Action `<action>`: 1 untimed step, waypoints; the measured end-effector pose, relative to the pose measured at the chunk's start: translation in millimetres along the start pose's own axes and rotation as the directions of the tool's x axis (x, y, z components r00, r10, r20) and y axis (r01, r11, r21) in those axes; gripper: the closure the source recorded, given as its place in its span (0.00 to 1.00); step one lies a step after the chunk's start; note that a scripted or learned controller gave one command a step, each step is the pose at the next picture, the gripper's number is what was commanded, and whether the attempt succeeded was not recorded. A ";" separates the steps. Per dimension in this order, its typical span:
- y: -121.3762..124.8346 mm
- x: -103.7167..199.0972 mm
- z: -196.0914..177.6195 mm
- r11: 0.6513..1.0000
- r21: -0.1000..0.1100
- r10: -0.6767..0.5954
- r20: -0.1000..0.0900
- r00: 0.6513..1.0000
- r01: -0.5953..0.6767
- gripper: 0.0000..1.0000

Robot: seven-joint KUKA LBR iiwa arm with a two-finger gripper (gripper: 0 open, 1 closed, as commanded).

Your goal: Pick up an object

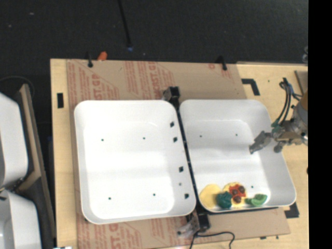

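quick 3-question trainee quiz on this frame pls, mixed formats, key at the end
1. True or false: the small pile of objects, a flat yellow piece, a teal lump, a red item and a green piece, lies in the left shallow white bin.
2. Multiple choice: the two-finger gripper is seen over which part of the right shallow white bin? A) near front edge B) right side C) left wall
3. Fill in: the pile sits along the ____ edge of its bin.

Key: 1 false; 2 B; 3 front
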State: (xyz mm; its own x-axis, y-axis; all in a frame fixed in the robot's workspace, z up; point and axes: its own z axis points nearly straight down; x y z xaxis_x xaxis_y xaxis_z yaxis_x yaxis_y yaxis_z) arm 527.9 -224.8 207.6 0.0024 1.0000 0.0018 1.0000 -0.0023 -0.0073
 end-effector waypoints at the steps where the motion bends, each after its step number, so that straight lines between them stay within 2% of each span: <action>1: 1.9 0.3 -4.2 1.000 -0.008 -0.002 0.002 1.000 0.002 0.00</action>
State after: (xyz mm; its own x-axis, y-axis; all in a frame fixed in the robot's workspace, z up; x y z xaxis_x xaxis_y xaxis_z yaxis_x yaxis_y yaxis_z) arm 529.8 -224.6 211.8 0.0008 1.0000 -0.0003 1.0000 -0.0008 0.0008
